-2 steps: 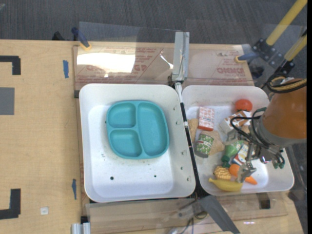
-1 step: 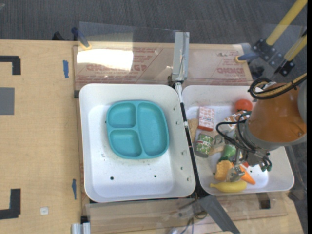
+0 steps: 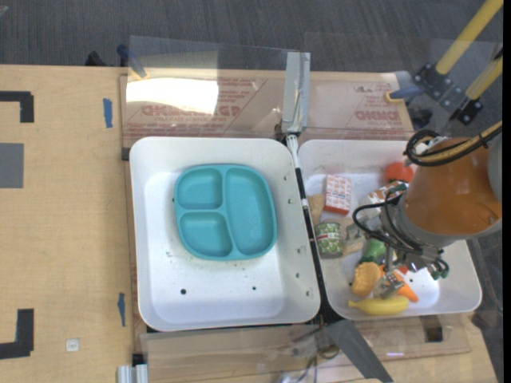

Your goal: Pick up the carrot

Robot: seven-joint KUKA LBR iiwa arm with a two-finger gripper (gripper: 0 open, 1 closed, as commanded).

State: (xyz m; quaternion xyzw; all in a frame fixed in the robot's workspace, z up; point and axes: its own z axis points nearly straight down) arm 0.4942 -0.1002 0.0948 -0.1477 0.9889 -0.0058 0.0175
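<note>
My pincer [image 3: 397, 271] hung low in the right bin [image 3: 467, 290], and I could not tell its state. The carrot [image 3: 406, 291] lay just beside it, touching the banana [image 3: 380, 305]. To grip well, I needed to straddle the carrot alone.

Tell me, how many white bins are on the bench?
2. The left bin holds a teal plate; the right bin holds toy food, with the arm above it.
</note>
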